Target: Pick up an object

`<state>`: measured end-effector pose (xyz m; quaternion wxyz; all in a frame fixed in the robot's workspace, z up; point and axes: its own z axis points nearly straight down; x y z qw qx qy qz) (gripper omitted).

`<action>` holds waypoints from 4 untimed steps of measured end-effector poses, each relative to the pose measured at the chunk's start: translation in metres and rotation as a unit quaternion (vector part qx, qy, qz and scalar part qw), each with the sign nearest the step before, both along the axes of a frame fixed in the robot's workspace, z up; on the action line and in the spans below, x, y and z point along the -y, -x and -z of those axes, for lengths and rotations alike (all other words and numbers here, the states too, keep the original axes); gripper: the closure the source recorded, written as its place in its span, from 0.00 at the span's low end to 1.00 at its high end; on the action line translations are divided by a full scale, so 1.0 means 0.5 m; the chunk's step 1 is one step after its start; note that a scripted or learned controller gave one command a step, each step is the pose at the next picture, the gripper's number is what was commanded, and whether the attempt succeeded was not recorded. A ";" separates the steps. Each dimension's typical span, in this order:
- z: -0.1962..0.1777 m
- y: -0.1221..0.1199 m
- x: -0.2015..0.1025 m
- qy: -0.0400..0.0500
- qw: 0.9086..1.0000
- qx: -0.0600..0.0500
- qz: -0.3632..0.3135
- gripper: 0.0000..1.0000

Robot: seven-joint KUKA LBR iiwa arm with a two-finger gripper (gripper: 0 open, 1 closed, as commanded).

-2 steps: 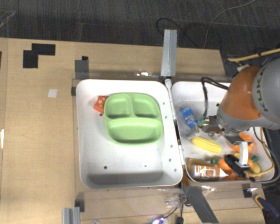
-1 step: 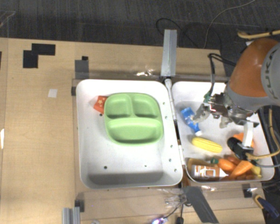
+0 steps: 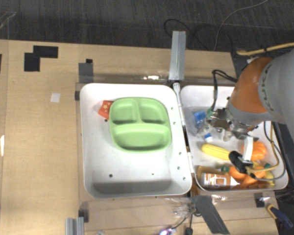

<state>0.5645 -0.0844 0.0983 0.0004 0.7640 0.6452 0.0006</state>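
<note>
Bench of pale wood is carrying two shallow white plastic bins side by side, with dark grey carpet lying beyond its far edge. The left bin is holding a light green three-compartment plastic tray toward its far side, with a small red packet poking out at the tray's left edge; the near half of this bin's floor is lying bare. The right bin is crowded: a yellow corn cob is lying across the middle, a brown packaged bar is lying along the near wall, a small blue item is sitting toward the far left, and orange toy pieces are bunching at the near right corner. The grey arm with its orange band is reaching in from the right, low over this bin, and the gripper is hanging just above the corn cob, beside the blue item. Whether it is released or clenched, I cannot tell.
</note>
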 end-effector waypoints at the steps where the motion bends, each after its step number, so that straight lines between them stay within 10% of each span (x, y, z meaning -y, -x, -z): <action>1: 0.019 -0.111 0.006 0.000 1.000 0.005 -0.007 0.00; 2: -0.006 -0.116 0.001 0.000 1.000 0.008 -0.011 1.00; 3: -0.136 -0.160 0.054 0.001 1.000 0.002 -0.017 1.00; 4: -0.135 -0.160 0.053 0.001 1.000 0.002 -0.017 0.00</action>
